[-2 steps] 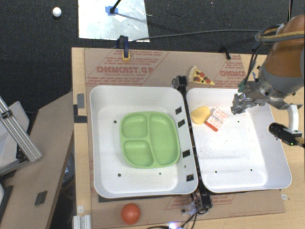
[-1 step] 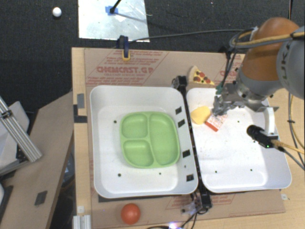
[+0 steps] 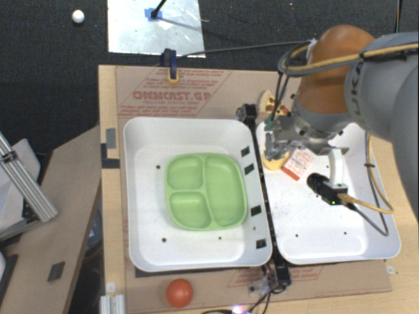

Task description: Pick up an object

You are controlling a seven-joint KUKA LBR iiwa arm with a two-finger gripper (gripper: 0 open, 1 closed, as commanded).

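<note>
Over right bin [image 3: 366, 241], gripper [image 3: 276, 146] hanging low near the divider, finger state not discernible, orange-white packet [image 3: 296, 165] lying just beside it, green sectioned plate [image 3: 205, 190] sitting in left bin [image 3: 141, 195].

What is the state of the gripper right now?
Gripper: low in the right bin near the small objects; open or closed cannot be told.
</note>
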